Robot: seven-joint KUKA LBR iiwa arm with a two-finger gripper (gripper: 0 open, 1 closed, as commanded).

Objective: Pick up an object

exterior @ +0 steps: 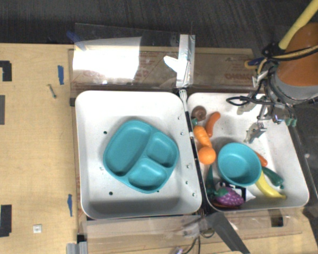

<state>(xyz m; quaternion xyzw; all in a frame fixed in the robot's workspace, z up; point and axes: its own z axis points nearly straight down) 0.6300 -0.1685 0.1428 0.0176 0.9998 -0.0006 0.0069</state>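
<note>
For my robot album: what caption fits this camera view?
Gripper above toy food and blue bowl; blue tray in the other bin.

One fixed cam above the light wooden bench (26,157), looking down at a slant, mid-distance. Takes in both shallow white plastic bins (90,115) side by side; grey arm w/ orange band (302,62) enters from frame right.

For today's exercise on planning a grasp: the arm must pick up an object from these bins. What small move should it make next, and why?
Probably lower the gripper a little toward the right white bin. It hangs over bare floor in that bin's upper right, above the round teal bowl; the toys crowd the left wall and lower edge, so it would likely need to shift toward them.
</note>
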